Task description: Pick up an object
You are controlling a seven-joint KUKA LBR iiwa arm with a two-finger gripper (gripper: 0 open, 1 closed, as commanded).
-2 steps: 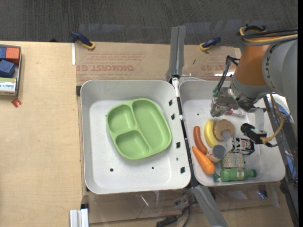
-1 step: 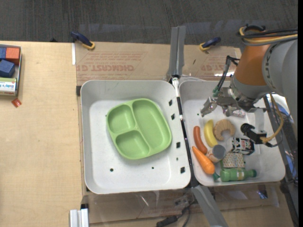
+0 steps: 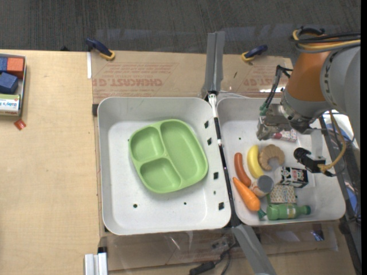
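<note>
My gripper (image 3: 267, 130) hangs over the back part of the right bin (image 3: 241, 110), above bare white floor. Just in front of it lie a yellow banana (image 3: 253, 160) and a brown bagel (image 3: 270, 155). A small white and pink packet (image 3: 286, 134) lies right beside the gripper. Further forward are a red sausage (image 3: 241, 168), an orange carrot (image 3: 247, 194), a grey round lid (image 3: 264, 183), a black and white carton (image 3: 294, 176), a patterned packet (image 3: 281, 195) and a green bottle (image 3: 287, 212) lying on its side. I see nothing held in the gripper.
The left bin (image 3: 114, 199) holds a green divided plate (image 3: 168, 155). A metal divider (image 3: 213, 67) runs between the bins at the back. Coloured blocks (image 3: 11, 73) sit on the wooden bench at the far left. Clamps (image 3: 101, 48) hold the cardboard behind the bins.
</note>
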